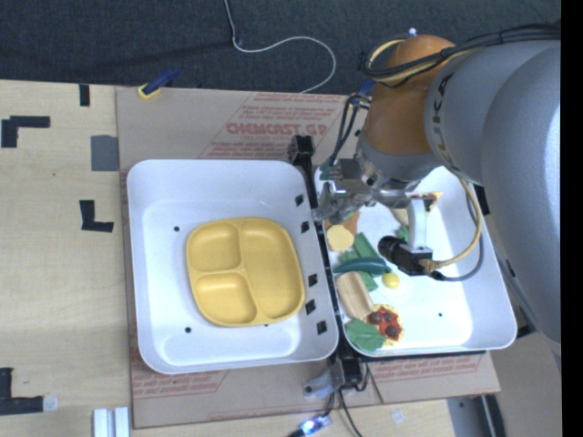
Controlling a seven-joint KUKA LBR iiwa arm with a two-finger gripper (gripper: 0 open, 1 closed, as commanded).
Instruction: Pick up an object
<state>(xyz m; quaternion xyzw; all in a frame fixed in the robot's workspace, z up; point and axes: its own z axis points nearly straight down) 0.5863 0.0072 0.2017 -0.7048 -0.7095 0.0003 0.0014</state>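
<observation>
Toy food [364,285] is heaped along the left wall of the right bin [474,330]: a pale round piece, green pieces, a tan bread-like piece, and a red-topped one at the bottom. Your tool [339,198] sits at the heap's 12 o'clock end, just above the pale round piece [340,238], which lies toward 6 o'clock from it. You cannot tell whether its grip is closed. The left bin [155,198] carries a yellow divided plate [244,271].

A pile of small toy foods [364,285] lies along the left edge of the right bin [474,321]: green pieces, a tan loaf shape, a pale round piece, red bits.
</observation>
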